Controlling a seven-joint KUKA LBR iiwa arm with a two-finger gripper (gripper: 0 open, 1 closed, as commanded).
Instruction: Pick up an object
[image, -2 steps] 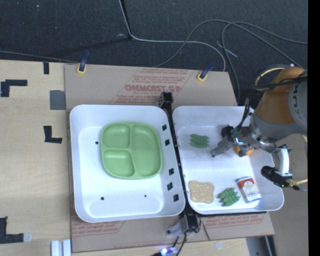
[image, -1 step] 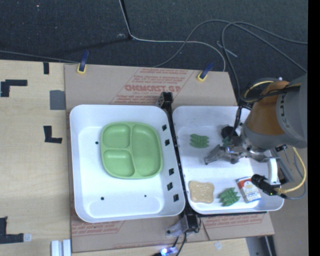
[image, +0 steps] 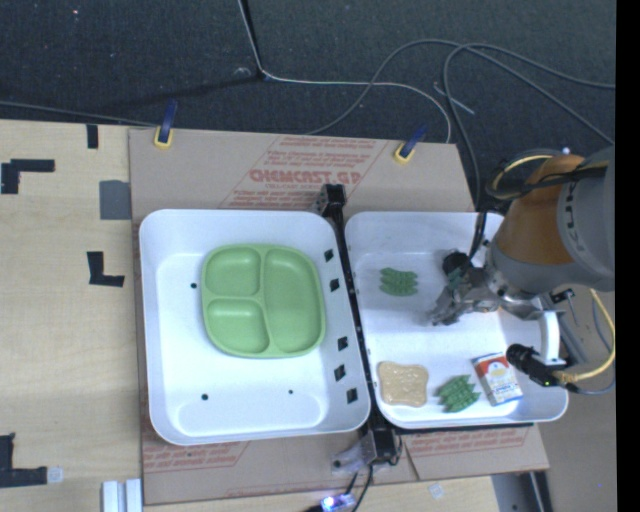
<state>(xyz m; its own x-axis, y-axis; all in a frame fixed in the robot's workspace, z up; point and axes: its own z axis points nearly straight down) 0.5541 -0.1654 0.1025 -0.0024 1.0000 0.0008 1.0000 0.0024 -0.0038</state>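
Observation:
My gripper (image: 447, 306) reaches into the right bin (image: 400, 235) from the right, its tips low over bare bin floor near the middle. A dark green leafy piece (image: 399, 282) lies to its left. A slice of toast (image: 402, 383) rests at the bin's front left, with a second green leafy piece (image: 457, 394) beside it. A small red and white carton (image: 497, 379) lies at the front right. Nothing shows between the gripper's tips.
The left bin (image: 165, 300) holds a light green divided plate (image: 264, 300). A black divider (image: 345, 300) runs between the bins. Both bins sit on a cardboard sheet (image: 300, 165). Cables trail across the dark area behind.

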